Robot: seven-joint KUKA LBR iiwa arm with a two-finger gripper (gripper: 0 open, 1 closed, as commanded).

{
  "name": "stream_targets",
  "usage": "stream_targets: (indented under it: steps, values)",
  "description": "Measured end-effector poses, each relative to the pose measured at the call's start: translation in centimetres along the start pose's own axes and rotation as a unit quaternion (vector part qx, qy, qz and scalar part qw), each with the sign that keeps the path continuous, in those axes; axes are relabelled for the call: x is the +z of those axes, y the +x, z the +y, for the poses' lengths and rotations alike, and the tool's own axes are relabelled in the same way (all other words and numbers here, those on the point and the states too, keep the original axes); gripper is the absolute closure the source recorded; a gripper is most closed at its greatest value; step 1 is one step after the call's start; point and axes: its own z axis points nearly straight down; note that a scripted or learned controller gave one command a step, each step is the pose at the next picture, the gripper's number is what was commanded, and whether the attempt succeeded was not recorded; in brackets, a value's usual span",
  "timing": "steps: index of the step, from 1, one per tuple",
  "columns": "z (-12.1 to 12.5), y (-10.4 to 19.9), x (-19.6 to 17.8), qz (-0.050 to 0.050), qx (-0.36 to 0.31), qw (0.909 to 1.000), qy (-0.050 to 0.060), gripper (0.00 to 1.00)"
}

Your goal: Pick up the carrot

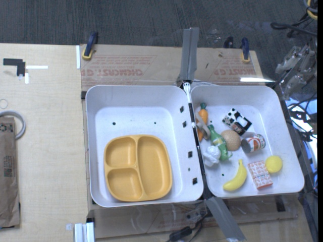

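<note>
Banana (236, 177) foremost — arm (295, 67) hangs well above carrot (202, 115).

At nine o'clock a brown paper bag (8, 170) ran off the frame's edge. The carrot (203, 116) lay partly tucked behind the green bottle (218, 139). The can (253, 143) label was too small to read.

"CHEMCAST" upside down, cardboard sheet (151, 67)

Glossy white plastic bins (96, 150), a smooth matt yellow plastic plate (137, 167), pale wood bench (45, 115).
</note>
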Motion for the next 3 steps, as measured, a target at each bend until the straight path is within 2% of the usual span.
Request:
stream_targets:
  steps: [1, 2, 3]
  values:
    - [-0.1, 0.4, 1.6, 0.000, 0.093, 0.9957, 0.000, 0.00]
    - [-0.1, 0.2, 0.8, -0.002, 0.093, 0.9956, 0.000, 1.00]
    - [1.2, 0.1, -6.9, -0.002, -0.023, 0.9997, 0.000, 1.00]
